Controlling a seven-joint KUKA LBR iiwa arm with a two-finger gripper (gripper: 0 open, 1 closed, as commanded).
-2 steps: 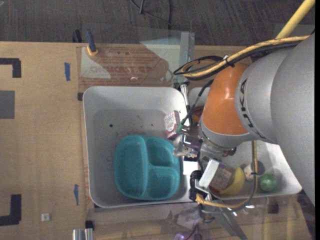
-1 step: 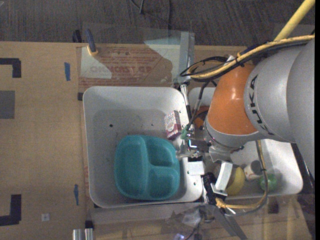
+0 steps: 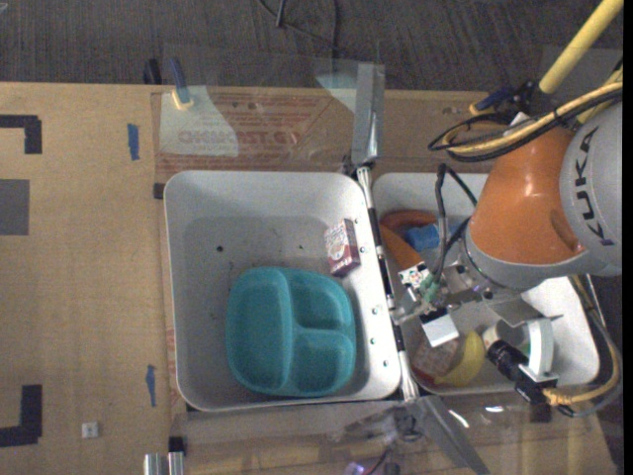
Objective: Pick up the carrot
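Carrot, an orange tapered vegetable [image 3: 401, 237], lies in the right-hand shallow white plastic bin [image 3: 584, 349], up against the bin's left wall near its far end, partly covered by the robot arm's wrist. A small blue block-shaped object [image 3: 423, 236] sits touching the carrot's right side. The grey arm with the broad orange band [image 3: 529, 206] reaches in from the right and hangs over this bin, yellow and black cables [image 3: 514, 127] looping above its shoulder. The two-finger gripper [image 3: 433, 315] at the end of the wrist points down toward the left part of the bin, nearer the viewer than the carrot; whether its pincer is apart or together cannot be told, since the wrist hardware hides it. Nothing can be seen clamped in it. Just beside the gripper, toward the bin's near edge, rests a rounded yellow object [image 3: 467, 356], next to a brownish disc-like item [image 3: 427, 362] whose nature is unclear.

In the left-hand shallow white plastic bin [image 3: 188, 295], a teal plastic divided plate with three compartments [image 3: 292, 332] lies flat in the near half. A small red-and-white printed carton [image 3: 342, 247] stands tilted just beyond the plate's far right corner, close to the wall between the two bins. Both bins sit side by side on a tan cardboard-covered bench [image 3: 79, 265] marked with black corner shapes and strips of blue tape [image 3: 134, 142]. A clear plastic sheet [image 3: 257, 107] stands behind the left bin.
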